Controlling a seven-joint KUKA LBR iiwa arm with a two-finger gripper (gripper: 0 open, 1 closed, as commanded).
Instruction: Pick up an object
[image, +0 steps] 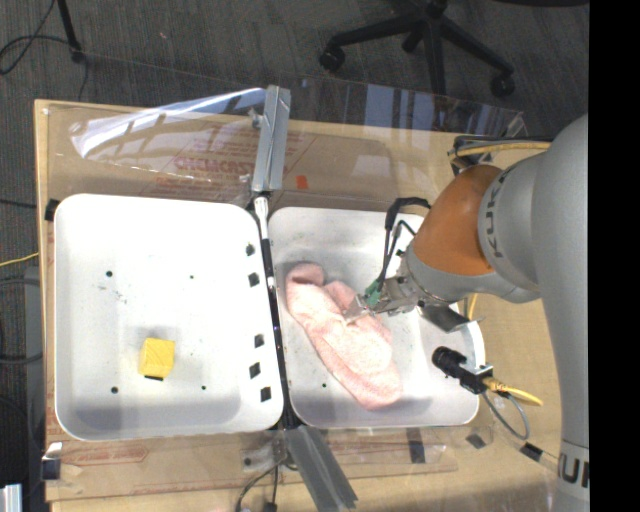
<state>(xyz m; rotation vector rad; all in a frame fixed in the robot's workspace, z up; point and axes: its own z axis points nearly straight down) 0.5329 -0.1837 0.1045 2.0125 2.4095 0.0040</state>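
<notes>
A pink cloth lies stretched diagonally across the right bin, from its upper left toward the lower middle. My gripper hangs low over the cloth's upper right edge, its tip touching or just above the fabric. The arm comes in from the right, its orange band over the bin's right side. A small yellow block rests in the left bin, toward the lower middle.
A metal divider with black clips separates the two bins. A clear plastic sheet lies on the bench behind the bins. A metal bracket sticks out at the front between them.
</notes>
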